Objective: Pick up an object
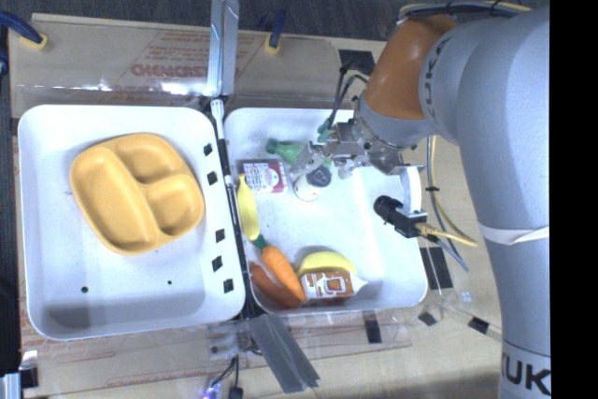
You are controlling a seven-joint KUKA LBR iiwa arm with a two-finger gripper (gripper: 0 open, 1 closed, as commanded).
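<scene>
My gripper [313, 171] hangs over the upper middle of the right bin [392, 248], reaching in from the right. Right below and around it lie a small white round object [306, 189], a green item [282, 147] and a red-and-white carton [263, 176]. A banana [248, 210] lies along the bin's left wall. At the bin's front sit a carrot [278, 268], a yellow piece [324, 261] and a brown box [327, 286]. Nothing shows clearly between the fingers.
The left bin [47, 276] holds a yellow divided plate [137, 192]. A black part with cables [397, 215] juts over the right bin's right side. The grey arm [486, 107] covers the bench's right side. Clamps sit at the bench's back edge.
</scene>
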